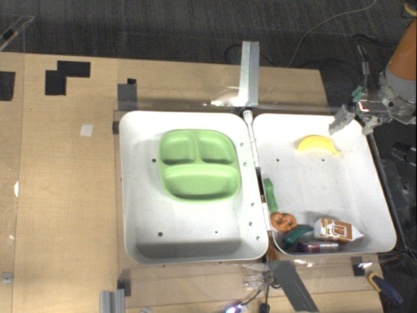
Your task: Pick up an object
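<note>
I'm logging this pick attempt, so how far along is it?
Nothing looks done yet: no object is lifted. In hand: the gripper sits at the right bin's upper right corner, just right of the yellow banana, apart from it. Left: closing on an object and raising it; the green tray lies in the left bin.

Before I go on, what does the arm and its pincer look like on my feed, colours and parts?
At the view's right edge the arm shows an orange band above a pale grey wrist section. Below it sits the pincer: a light grey metal assembly with darker parts and a small teal-green spot on its body. Its tip is a pale, narrow piece over the right bin's top corner. No lettering is legible.
</note>
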### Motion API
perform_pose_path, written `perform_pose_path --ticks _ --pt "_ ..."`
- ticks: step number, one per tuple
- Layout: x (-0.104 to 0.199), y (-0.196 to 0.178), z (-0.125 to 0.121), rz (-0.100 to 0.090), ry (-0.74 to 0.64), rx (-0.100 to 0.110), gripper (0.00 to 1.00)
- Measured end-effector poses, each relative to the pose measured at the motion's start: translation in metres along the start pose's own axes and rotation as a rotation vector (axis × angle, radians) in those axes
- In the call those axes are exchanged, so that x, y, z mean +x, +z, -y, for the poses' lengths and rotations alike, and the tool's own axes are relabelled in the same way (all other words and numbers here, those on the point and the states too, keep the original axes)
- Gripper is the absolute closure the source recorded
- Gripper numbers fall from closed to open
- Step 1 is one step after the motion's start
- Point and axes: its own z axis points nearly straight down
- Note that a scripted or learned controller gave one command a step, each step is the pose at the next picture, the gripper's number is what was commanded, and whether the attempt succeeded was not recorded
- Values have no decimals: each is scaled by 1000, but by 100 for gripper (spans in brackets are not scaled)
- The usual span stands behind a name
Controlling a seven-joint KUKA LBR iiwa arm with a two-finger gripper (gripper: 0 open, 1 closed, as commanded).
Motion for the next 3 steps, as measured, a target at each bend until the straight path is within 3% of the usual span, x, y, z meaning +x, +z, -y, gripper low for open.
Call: perform_pose_path --ticks 1,2,3 --pt "-11 117 -12 1 -59 -3 0" --pt "-10 105 -12 3 -66 -1 100" --pt "-14 104 -29 1 -238 10 100"
